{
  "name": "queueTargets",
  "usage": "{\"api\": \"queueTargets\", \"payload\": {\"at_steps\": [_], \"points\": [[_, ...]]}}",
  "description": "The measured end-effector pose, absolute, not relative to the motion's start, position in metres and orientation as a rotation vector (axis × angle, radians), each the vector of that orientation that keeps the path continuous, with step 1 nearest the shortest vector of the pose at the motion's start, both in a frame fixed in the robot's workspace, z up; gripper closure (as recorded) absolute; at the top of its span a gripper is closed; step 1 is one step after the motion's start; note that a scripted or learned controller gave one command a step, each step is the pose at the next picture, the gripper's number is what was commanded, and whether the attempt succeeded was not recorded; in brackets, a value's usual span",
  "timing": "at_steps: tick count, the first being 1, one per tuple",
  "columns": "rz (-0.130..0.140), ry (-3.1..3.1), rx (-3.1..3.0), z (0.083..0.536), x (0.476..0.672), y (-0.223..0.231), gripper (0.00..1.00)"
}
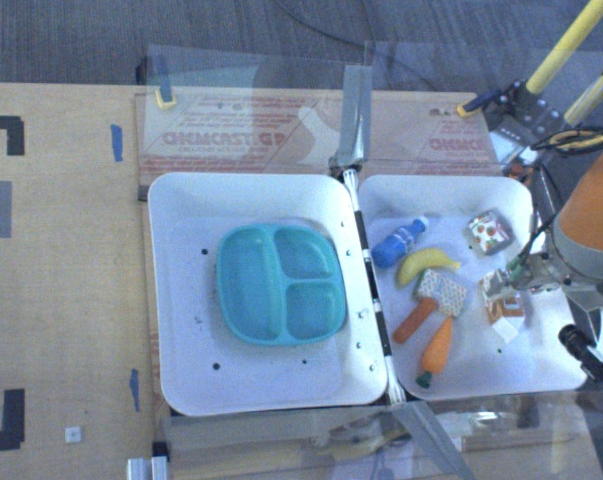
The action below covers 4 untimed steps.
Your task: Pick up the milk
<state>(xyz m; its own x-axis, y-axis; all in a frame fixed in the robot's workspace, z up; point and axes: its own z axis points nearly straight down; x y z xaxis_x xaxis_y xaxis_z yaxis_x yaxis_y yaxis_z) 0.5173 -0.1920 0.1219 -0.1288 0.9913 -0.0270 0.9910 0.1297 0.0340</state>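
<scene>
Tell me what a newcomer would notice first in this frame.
The turquoise divided plate lies alone in the left bin. The right bin is crowded: a blue bottle, a banana, two carrots and a small carton. The grey and orange arm reaches in from the right, beside that carton.

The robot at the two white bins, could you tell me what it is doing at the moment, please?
The grey arm reaches in from the right over the right bin, its tool just above a small milk carton near the bin's right side. I cannot tell whether it grips the carton. A blue bottle, banana and carrots lie nearby. The left bin holds a teal divided plate.
</scene>
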Motion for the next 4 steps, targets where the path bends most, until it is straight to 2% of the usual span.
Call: {"api": "queueTargets", "payload": {"at_steps": [1, 2, 3, 4], "points": [[0.013, 2.331, 2.044, 0.122, 0.517, -0.191, 0.00], [0.019, 2.393, 1.984, 0.108, 0.517, -0.211, 0.00], [0.017, 2.378, 1.980, 0.120, 0.518, -0.215, 1.00], [0.000, 2.331, 2.105, 0.184, 0.586, -0.172, 1.00]]}}
